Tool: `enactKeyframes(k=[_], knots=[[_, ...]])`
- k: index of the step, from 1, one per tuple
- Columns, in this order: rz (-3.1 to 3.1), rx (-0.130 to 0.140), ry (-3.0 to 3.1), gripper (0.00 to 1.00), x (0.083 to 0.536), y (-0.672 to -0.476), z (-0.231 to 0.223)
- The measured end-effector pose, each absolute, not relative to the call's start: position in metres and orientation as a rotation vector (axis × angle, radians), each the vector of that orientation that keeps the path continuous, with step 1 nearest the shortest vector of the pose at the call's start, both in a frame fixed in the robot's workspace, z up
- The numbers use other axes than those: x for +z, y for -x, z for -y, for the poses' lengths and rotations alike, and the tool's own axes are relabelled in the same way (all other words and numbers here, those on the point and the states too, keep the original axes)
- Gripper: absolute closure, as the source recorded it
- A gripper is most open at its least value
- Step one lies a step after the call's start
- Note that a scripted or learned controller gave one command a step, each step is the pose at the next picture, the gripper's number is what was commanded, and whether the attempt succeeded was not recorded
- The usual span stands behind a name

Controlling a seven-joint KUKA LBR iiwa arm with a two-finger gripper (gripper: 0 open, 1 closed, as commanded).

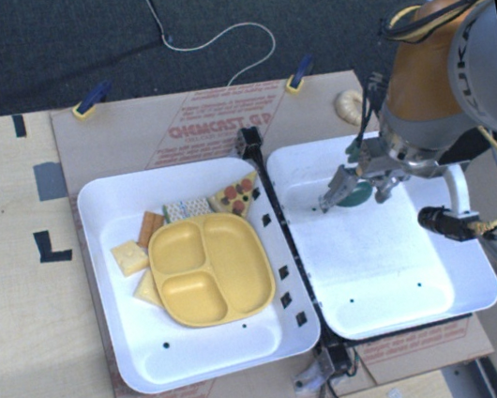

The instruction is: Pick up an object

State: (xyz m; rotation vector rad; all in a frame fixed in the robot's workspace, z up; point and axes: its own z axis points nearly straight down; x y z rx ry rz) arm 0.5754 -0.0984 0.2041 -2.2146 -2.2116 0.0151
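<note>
Overhead, the grey arm with its orange band [424, 57] reaches in from the right over the right bin [390, 302]. Its gripper [358, 191] hangs low near that bin's far edge, its 2 fingers spread apart, one finger [332, 197] angled left. A small teal object [355, 194] sits between them, touching the bin floor. In the left bin [133, 356], a yellow 3-compartment plate [211, 268] lies on several tan crackers [130, 257] and a patterned toy [229, 195].
</note>
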Motion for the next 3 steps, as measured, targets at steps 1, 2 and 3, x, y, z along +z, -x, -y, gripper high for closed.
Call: enactKeyframes(k=[1, 2, 3], knots=[[2.222, 0.002, 2.218, 0.0, 0.211, -0.578, 0.098], [2.218, 0.009, 2.216, 0.0, 0.148, -0.571, 0.099], [2.218, 0.009, 2.217, 0.0, 0.09, -0.569, 0.108]])
